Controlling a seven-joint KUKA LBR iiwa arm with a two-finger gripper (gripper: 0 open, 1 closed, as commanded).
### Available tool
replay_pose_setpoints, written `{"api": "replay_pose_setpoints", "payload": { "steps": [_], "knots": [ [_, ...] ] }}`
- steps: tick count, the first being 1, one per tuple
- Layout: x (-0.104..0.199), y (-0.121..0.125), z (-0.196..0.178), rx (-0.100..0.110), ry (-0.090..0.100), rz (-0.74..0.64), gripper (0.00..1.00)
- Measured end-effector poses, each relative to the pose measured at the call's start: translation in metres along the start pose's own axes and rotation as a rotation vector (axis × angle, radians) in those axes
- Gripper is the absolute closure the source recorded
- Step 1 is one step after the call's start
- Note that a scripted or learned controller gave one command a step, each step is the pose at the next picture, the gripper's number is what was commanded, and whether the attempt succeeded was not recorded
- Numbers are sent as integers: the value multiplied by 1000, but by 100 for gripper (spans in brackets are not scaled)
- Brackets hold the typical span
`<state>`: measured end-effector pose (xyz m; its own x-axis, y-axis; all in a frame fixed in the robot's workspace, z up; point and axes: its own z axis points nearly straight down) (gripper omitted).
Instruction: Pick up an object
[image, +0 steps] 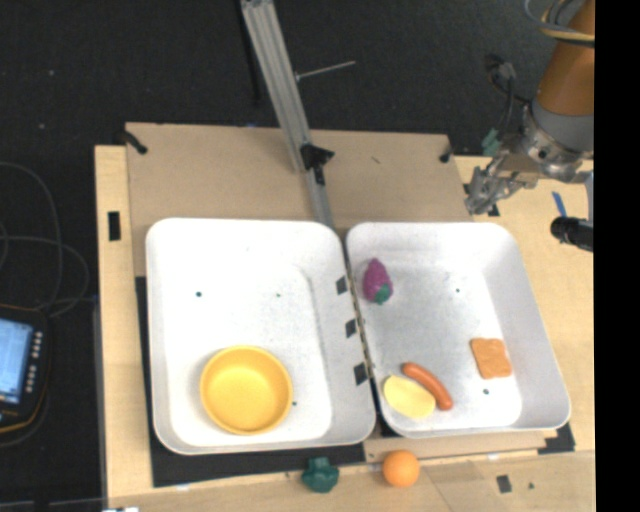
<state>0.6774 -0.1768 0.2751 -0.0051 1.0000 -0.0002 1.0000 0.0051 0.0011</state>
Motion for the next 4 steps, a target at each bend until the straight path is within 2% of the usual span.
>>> {"api": "replay_pose_setpoints", "payload": {
  "steps": [2,4],
  "knots": [
    [93,-19,13,1,1,0,100],
    [187,-21,34,3,1,-1,100]
  ]
}}
